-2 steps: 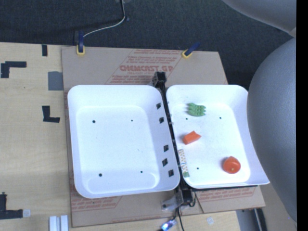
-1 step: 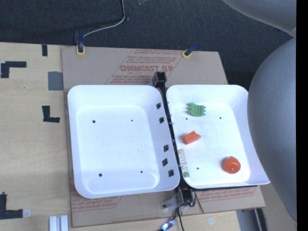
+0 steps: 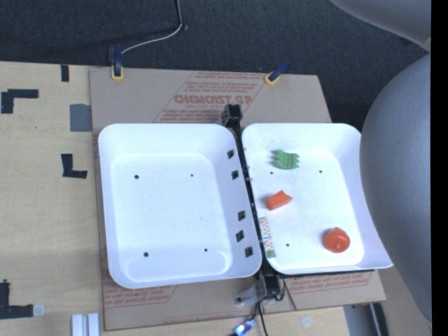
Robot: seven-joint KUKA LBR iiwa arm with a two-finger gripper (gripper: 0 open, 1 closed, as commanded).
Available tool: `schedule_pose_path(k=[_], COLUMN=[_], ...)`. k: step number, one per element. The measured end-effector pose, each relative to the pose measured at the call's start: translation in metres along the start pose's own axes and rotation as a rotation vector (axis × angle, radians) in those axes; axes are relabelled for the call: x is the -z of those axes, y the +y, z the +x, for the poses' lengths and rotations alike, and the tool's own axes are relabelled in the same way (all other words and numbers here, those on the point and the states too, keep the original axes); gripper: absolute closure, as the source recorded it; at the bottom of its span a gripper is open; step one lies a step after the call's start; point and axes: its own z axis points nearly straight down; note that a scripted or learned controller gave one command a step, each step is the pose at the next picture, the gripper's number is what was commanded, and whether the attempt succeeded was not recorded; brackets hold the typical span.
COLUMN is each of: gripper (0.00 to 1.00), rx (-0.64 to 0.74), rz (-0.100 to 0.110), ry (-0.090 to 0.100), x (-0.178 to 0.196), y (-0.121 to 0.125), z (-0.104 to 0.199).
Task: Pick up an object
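From my overhead camera I see the two white bins side by side on a brown cardboard sheet (image 3: 203,96) printed in red, which lies on the pale wooden bench (image 3: 42,208). The left bin (image 3: 168,208) sits toward the middle of the frame, and its floor shows four small dark dots. The right bin (image 3: 315,201) touches it along a shared edge, where a row of small black clips (image 3: 241,180) runs. The things I could pick are all in the right bin. A green, bumpy object (image 3: 285,159) lies toward the far end, near the shared edge. An orange wedge (image 3: 278,200) lies below it, about midway along the bin on the same side. A round red-orange object (image 3: 337,240) sits well apart from both, in the near right corner. A narrow patterned strip (image 3: 264,229) lies along the shared edge, just below the wedge. The grey arm (image 3: 409,187) bulks large at the right of the frame, its curved body overlapping the right bin's outer rim, with another grey section across the top right corner. I cannot tell how the gripper stands. Two blue and yellow clamps (image 3: 116,65) hold the sheet's far corners, and a white cable (image 3: 150,40) trails over the dark floor beyond.
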Motion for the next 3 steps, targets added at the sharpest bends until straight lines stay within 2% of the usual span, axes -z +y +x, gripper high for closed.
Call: schedule_pose_path(k=[1, 2, 3], gripper=[0.0, 1.0, 0.0], rx=[0.0, -0.001, -0.001], rz=[0.002, -0.009, -0.007], ry=[-0.001, 0.002, 0.001], x=[-0.001, 0.01, 0.009], y=[0.0, 0.001, 0.001], z=[0.0, 0.001, 0.001])
